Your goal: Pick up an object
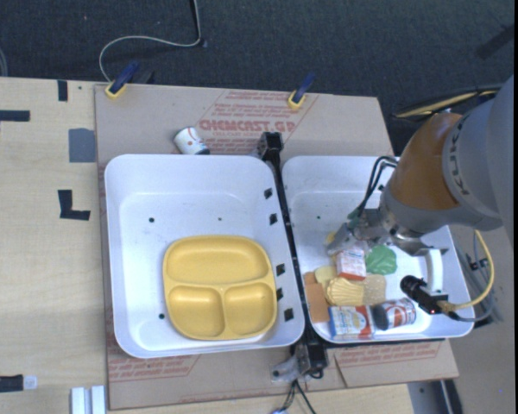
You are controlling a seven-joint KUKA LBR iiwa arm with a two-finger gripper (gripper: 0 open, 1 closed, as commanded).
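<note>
The gripper (356, 231) hung low over the right bin (321, 179), just above a heap of small items at lower right of the frame. Whether it was clenched or released could not be told, the arm (432, 175) covering much of it. A white and red packet (352, 264) lay beneath it, long axis running up-down. Green item (382, 259), can (399, 312) and others were crowded, partly overlapping. A yellow divided tray (217, 285) sat in the left bin (129, 231).
</note>
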